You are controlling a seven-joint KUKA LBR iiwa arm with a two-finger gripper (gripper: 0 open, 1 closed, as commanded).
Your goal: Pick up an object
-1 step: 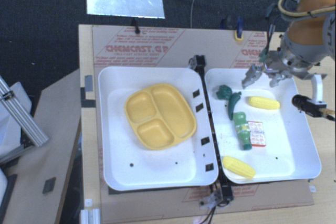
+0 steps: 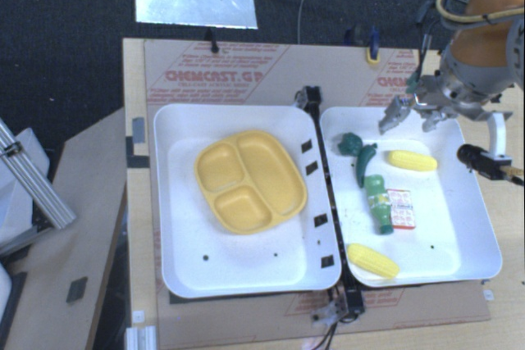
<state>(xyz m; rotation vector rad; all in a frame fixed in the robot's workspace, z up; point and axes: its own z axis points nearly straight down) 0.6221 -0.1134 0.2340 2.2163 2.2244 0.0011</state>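
My gripper hangs open over the far edge of the right bin, with nothing between its fingers. Just below it lies a yellow corn cob. A dark green pepper-like toy rests at the bin's far left. A green bottle lies in the middle beside a small white and red packet. A second yellow corn cob sits at the bin's near left corner.
The left bin holds a yellow divided plate. A black divider strip runs between the two bins. A black part on the arm's side juts over the right bin's right rim.
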